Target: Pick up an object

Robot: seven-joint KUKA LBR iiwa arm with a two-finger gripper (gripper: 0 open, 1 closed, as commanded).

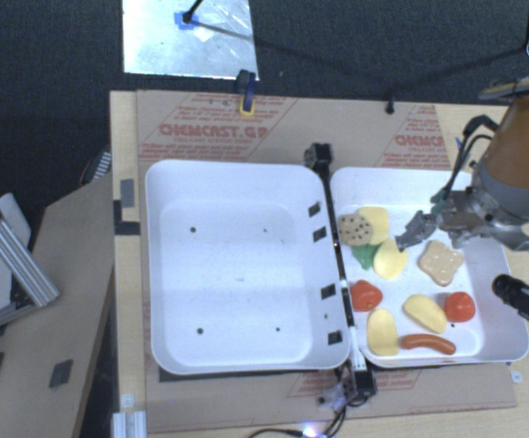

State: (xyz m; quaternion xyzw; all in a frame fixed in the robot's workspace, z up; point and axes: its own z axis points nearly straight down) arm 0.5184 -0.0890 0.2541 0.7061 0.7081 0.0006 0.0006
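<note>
Toy food crowded in right bin point(502, 340): tan toast point(440, 263), yellow piece point(390, 261) on green bit point(364, 255), cookie point(357, 230), two tomatoes point(366, 295), sausage point(427, 343), two more yellow pieces point(424, 312) low. Left bin point(237, 263) beside it on counter point(128, 245). Hand point(415, 231) over right bin, just above yellow piece, left of toast; opening unclear, nothing seen between fingers.

The gripper point(417, 229) is hovering low in the right bin point(497, 290), just above a pale yellow piece point(390, 261). A toast slice point(440, 263) is lying just beside it, a cookie point(356, 230) beyond its tip, a sausage point(427, 343) well below.
</note>
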